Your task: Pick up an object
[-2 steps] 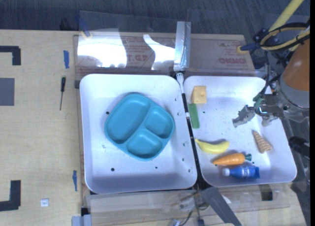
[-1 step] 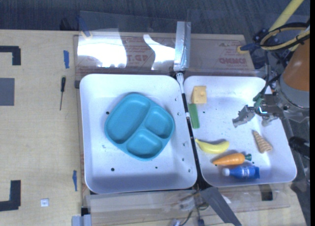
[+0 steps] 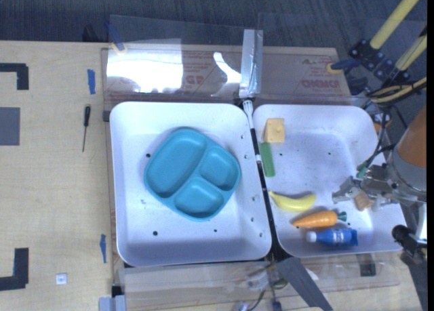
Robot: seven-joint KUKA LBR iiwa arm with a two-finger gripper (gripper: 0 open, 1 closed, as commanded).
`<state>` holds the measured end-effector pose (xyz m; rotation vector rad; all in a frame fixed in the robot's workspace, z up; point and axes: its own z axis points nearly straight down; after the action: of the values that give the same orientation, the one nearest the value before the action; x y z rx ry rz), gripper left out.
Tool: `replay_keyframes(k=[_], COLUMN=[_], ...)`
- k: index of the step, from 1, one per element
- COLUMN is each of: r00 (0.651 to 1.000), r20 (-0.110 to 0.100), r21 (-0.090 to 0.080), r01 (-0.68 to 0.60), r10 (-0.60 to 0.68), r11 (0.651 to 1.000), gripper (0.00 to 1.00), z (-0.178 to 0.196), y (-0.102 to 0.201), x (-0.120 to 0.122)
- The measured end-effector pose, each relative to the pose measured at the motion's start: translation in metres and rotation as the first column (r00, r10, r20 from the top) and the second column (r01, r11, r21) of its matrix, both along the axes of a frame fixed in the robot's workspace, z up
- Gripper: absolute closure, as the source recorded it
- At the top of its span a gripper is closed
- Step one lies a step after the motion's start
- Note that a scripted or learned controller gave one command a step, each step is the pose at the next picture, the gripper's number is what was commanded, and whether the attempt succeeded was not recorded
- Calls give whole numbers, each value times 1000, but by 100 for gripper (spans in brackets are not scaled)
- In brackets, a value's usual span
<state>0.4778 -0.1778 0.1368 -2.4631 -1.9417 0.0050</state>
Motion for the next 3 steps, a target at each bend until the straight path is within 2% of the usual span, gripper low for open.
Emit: replay_keyframes(k=[1,2,3], r00=[996,996,982], r20=[11,16,16], r21=[-2,-6,-7], r01=[-89,-86,-190], r10=[89,86,190], r11=[996,996,982], gripper=[0,100,100], z=[-50,-38,133], y=[5,4,5], x=[4,5,4])
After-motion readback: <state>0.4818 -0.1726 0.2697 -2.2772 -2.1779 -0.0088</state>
